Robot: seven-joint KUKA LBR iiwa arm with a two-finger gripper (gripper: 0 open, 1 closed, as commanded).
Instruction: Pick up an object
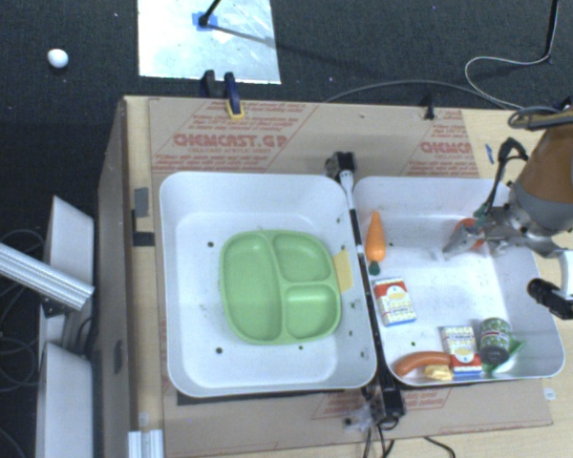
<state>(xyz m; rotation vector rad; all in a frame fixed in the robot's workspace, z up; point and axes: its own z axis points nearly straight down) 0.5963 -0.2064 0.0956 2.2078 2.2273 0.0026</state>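
One green tray (pixel 279 286); one carrot (pixel 374 237), perhaps five items; end effector (pixel 470 237) grip indiscernible.

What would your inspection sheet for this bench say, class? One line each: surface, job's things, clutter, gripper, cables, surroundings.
Surface: cardboard-covered bench bearing left bin and right bin, side by side.
Job's things: in the right bin, carrot, red-and-white box, sausage, small box, can.
Clutter: green divided plate in the left bin; yellow piece at its right edge.
Gripper: gripper low over the right bin's upper right part; fingers too blurred to judge.
Cables: cable looping on the floor behind the bench.
Surroundings: dark carpet, shiny sheet, white ball.
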